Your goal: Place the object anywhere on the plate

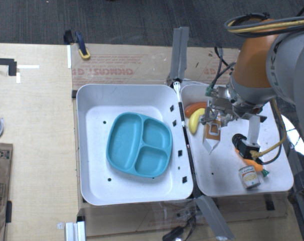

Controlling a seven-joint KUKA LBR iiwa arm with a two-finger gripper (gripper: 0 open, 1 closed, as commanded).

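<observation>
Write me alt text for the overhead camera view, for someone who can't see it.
A grey and orange robot arm's gripper hangs over the right white bin, near a banana, a small can and other small items. The left white bin holds a blue divided plate with nothing on it.

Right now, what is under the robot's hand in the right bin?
A yellow banana beside something orange lies just left of the gripper. The arm covers the bin's back part, so more may hide there.

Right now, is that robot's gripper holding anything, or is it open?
Gripper: over the right bin, beside the banana; whether it is open, closed or holding anything cannot be told.
</observation>
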